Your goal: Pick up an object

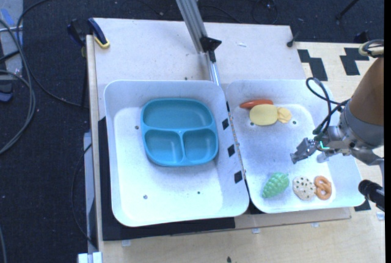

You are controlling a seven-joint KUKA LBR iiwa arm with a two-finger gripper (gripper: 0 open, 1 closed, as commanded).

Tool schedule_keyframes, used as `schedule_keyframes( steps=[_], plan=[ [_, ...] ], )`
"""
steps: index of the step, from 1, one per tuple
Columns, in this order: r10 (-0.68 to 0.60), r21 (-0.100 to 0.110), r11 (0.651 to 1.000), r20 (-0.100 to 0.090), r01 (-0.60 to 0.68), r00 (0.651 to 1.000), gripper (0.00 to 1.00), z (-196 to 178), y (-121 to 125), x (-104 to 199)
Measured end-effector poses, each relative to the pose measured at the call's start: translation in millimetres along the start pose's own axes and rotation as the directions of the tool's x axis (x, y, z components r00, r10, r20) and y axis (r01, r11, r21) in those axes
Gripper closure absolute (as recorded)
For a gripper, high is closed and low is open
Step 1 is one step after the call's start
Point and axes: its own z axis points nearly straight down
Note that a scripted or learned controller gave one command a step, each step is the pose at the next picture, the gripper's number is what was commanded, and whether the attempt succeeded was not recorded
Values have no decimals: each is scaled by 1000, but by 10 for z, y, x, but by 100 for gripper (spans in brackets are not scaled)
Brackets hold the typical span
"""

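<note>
Blue tray (180,132) with three compartments, lying in the left bin (122,185). Metal pole (188,2) slanting across the bench (146,48). Black cables (43,8) on dark floor.

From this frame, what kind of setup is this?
Likely a robotics lab pick rig: two white bins on a bench, toy food such as a pretzel in the right one, the arm's hand over it, cables across dark floor.
</note>
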Motion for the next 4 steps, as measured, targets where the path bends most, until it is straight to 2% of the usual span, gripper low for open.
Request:
schedule_keyframes(
  steps=[1,2,3,4],
  plan=[
    [0,-2,1000,0,0,1000,0,-6,6,0],
    [1,0,1000,0,-1,1000,0,503,103,27],
    [2,2,1000,-1,-2,1000,0,938,74,22],
    [1,-6,1000,1,-1,1000,0,1154,87,23]
  ],
)
